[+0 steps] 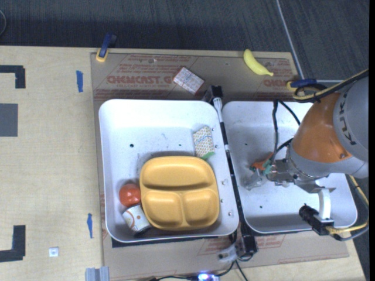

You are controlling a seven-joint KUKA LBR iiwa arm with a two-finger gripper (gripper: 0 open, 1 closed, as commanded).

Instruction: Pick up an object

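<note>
Robot arm [328,136] reaches into the right bin [246,215] from the right of the bench.

Its gripper [258,174] hangs low over the bin's left half beside a small orange object [258,165]; whether the fingers are apart or together cannot be told. The left bin [117,122] holds a yellow divided tray [177,191], a red ball [129,193], a small cup [135,217] and a patterned packet [203,140]. A banana [256,63] lies beyond the bins.
</note>
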